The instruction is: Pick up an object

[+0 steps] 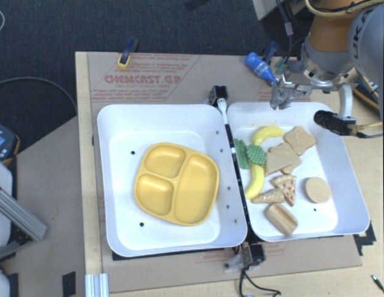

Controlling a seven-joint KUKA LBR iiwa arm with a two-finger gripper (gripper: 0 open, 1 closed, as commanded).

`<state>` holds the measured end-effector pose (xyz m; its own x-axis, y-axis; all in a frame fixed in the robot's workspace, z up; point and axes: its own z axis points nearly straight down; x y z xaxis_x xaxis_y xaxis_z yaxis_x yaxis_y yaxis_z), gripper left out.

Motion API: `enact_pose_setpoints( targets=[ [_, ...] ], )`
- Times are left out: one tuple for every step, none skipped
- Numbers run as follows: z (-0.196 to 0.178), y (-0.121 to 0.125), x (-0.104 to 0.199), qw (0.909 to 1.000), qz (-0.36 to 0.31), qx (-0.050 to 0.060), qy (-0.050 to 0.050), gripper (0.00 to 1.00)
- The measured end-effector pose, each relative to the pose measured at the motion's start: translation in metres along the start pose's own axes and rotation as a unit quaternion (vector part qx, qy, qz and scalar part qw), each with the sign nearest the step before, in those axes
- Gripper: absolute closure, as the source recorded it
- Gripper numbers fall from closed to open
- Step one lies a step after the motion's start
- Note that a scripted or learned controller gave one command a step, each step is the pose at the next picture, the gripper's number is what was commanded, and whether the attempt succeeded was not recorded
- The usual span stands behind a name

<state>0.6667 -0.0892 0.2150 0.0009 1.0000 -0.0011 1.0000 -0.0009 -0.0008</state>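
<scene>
While the task names no particular object, the candidates all lie in the right bin: a yellow banana curving down its left side, a green leafy piece beside it, several tan bread slices, a pizza wedge, a round cracker and a tan loaf-shaped block near the front edge. The left bin carries a yellow divided plate.

The jaws hang at the back rim of the right bin, above the desk edge and apart from every item; nothing sits between them, though the angle does not let one tell how wide they stand.

These look like toy food pieces, so they are probably light, rigid and smooth, apt to skid under a push. The loaf-shaped block seems the best choice: it lies apart from its neighbours, thick enough for a grip across its short sides. The flat bread slices and cracker lie low against the bin floor and touch or overlap, offering little edge. The banana could be taken across its middle, but its rounded skin may slip.
</scene>
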Motion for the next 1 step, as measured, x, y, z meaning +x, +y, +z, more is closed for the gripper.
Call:
enact_pose_setpoints(
  targets=[
    [-0.0011, -0.0003, 0.0005, 1.0, -0.001, 0.0, 0.0, 1.0]
  ],
)
